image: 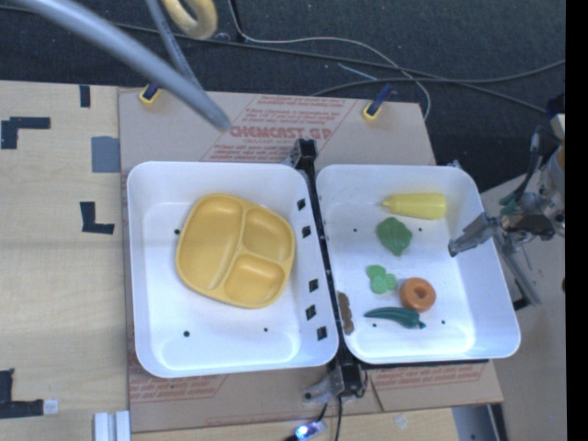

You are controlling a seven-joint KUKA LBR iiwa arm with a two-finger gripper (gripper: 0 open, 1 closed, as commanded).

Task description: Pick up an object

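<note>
The right bin (459,333) holds several toy foods. A yellow corn cob (415,206) lies at the back, with a green leafy piece (394,236) just in front of it. Nearer the front are a small light-green piece (380,278), an orange ring (418,294) and a dark green chili (395,317). My gripper (476,231) reaches in over the bin's right rim, right of the leafy piece and apart from all the toys. Nothing shows in its grasp.
The left bin (147,274) holds a yellow divided plate (236,249). A black divider clip (317,274) joins the bins. Both rest on cardboard (276,127) held by yellow clamps (150,94). A grey pole (110,35) and cables cross the back.
</note>
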